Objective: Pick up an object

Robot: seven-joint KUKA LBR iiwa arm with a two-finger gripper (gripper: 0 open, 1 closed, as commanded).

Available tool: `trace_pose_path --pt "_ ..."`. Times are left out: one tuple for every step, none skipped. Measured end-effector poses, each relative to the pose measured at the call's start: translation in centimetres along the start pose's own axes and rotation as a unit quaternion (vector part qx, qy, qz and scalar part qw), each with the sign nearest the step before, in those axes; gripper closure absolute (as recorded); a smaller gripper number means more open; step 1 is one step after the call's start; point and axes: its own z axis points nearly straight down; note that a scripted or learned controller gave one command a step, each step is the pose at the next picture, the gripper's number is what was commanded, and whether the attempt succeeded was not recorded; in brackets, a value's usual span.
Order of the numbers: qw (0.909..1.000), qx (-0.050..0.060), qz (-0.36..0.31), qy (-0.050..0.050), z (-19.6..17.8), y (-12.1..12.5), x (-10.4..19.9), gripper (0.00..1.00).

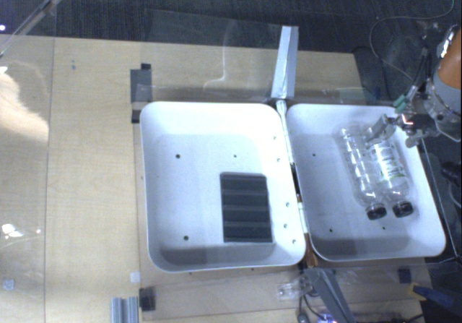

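Two clear plastic bottles with black caps lie side by side in the right bin, caps toward the front. A black ribbed rectangular pad lies flat in the left bin, toward its front. My gripper reaches in from the right and hangs over the far end of the bottles, at or just above them. The view does not let me tell whether it touches them. The orange band of the arm is at the right edge.
A metal divider post rises behind the seam between the two bins. Cables loop at the back right. A clear sheet covers the wooden bench on the left.
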Motion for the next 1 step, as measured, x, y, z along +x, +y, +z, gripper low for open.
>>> trace_pose_path --pt "0.9961 -0.001 -0.088 0.000 9.70 1.67 1.92 0.00"
